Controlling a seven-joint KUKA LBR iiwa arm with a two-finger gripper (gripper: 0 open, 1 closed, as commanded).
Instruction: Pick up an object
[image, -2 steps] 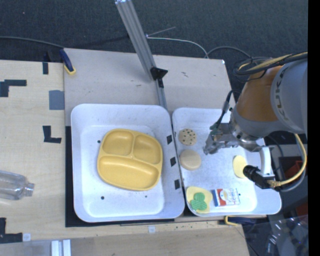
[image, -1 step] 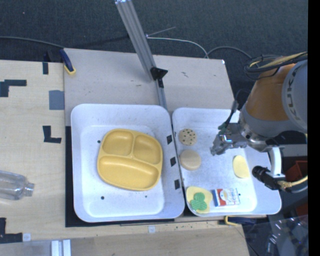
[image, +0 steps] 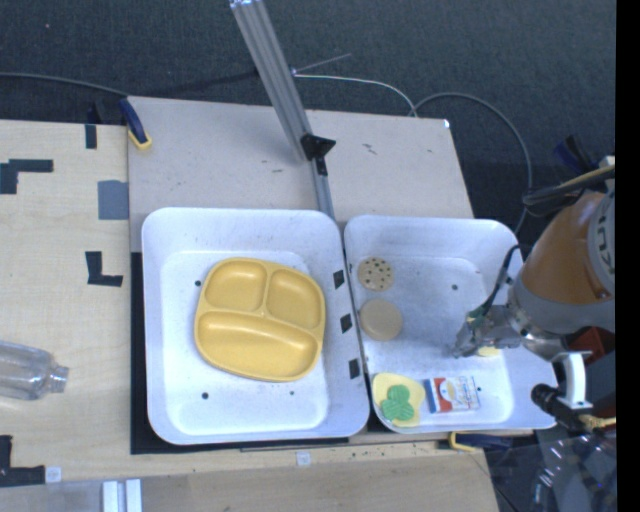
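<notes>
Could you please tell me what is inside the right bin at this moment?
Inside the right bin: a speckled round disc, a tan disc, a yellow-green toy, a small card. The claw hides something yellowish beneath it.

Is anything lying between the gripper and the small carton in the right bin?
Nothing visible. The gripper sits low in the right bin, and the carton lies just in front of it with bare bin floor between. The cookies lie off to the side.
</notes>
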